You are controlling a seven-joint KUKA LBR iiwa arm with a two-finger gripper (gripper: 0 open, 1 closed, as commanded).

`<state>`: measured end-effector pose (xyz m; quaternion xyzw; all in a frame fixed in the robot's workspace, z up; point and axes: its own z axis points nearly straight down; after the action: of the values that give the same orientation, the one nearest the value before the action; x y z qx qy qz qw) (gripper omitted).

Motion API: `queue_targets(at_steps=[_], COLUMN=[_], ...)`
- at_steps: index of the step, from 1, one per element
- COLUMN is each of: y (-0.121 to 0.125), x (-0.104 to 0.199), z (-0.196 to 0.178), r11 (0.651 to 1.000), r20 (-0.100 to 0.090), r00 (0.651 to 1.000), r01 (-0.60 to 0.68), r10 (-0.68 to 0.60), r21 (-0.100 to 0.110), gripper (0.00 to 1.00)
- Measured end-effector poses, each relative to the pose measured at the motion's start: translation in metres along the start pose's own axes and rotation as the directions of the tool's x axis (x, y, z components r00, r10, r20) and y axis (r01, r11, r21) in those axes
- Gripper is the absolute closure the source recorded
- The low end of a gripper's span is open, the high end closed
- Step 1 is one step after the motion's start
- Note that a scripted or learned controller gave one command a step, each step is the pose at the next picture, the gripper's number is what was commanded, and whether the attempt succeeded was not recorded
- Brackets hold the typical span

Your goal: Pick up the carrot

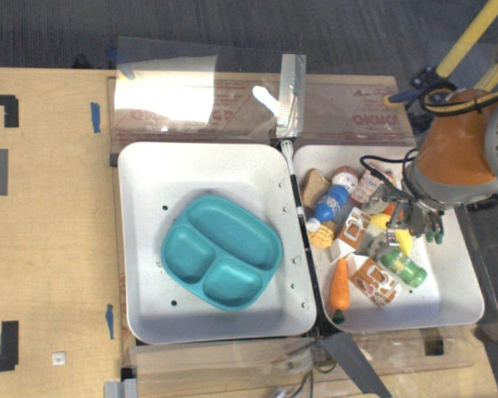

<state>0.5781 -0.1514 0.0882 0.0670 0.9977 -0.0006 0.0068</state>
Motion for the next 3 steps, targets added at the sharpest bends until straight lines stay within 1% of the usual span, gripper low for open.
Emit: queue_targets(at_steps=[1, 2, 3], y=[-0.025, -0.04, 0.035], x=[-0.019, -0.081, -0.073], z=[0.001, -0.043, 0.002], r11=[0.817, 0.757, 0.709], r20=[-0.006, -0.001, -0.007], r00=[0.817, 0.757, 0.709], r01=[-0.577, -0.653, -0.705], r10=[0.577, 0.653, 0.705], r21=[0.004, 0.004, 0.011], gripper=[0.0, 0.0, 0.0])
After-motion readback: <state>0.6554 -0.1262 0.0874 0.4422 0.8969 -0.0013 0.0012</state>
